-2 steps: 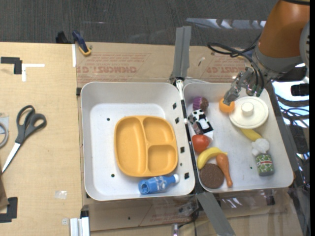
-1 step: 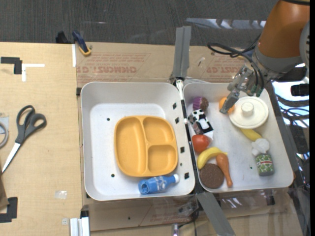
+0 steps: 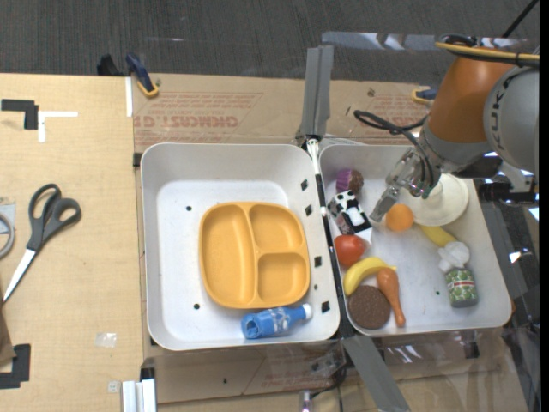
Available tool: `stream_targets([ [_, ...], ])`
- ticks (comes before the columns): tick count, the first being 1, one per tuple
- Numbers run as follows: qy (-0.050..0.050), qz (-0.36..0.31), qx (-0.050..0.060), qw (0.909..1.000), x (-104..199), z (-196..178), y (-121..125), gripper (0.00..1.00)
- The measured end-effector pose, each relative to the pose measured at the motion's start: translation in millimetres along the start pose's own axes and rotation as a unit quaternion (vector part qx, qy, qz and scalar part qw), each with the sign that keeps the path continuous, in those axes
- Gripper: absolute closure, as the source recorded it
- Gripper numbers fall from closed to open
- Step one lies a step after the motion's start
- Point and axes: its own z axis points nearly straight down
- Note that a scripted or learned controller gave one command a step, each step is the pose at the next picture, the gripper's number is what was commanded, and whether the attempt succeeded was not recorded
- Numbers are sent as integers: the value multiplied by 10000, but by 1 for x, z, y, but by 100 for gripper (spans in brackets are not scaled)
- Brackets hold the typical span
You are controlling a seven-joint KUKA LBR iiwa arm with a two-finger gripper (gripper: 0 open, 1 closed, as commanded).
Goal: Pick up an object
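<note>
While the orange (image 3: 399,218) is sitting just under it, the gripper (image 3: 388,202) is hanging tilted, fingers narrowly parted, bare bin floor (image 3: 422,273) lying below.

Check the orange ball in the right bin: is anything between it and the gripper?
Nothing visible. The gripper hangs right at the upper left of the orange ball, with bare bin floor between. The black-and-white toy sits to the left and the white dish to the right, both beside the path.

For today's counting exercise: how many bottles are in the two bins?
2. A blue bottle lies below the yellow tray in the left bin; a green bottle lies in the right bin's lower right.
</note>
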Motion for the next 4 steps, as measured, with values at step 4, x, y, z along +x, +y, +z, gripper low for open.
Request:
stream_targets([
  [4, 10, -303, -3, 9995, 45, 1, 14, 0],
])
